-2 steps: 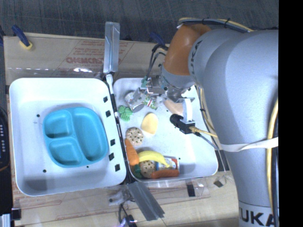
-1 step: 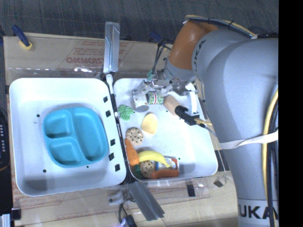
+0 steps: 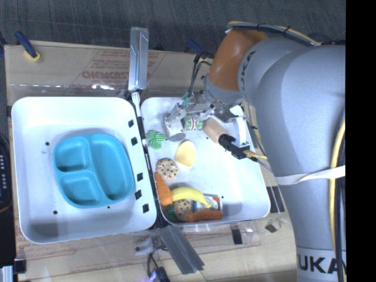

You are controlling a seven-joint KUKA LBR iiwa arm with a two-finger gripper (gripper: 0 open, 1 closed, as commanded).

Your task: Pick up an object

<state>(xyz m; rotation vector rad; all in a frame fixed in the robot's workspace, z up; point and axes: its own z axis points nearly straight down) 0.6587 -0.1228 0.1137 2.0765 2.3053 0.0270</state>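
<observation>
My gripper (image 3: 175, 122) reaches down into the far left part of the right bin (image 3: 247, 184). A small can with a green, white and red label (image 3: 193, 123) lies just right of it, close to the gripper. A green ridged object (image 3: 155, 139) sits just below left of the gripper by the bin's left wall. A pale yellow rounded piece (image 3: 185, 153) lies a little nearer the front. I see nothing clearly held in the gripper.
Toward the right bin's front lie a speckled cookie (image 3: 167, 169), an orange carrot (image 3: 163, 188), a banana (image 3: 191, 195) and several other small items in the front corner. The left bin (image 3: 29, 128) holds a blue divided plate (image 3: 94, 169).
</observation>
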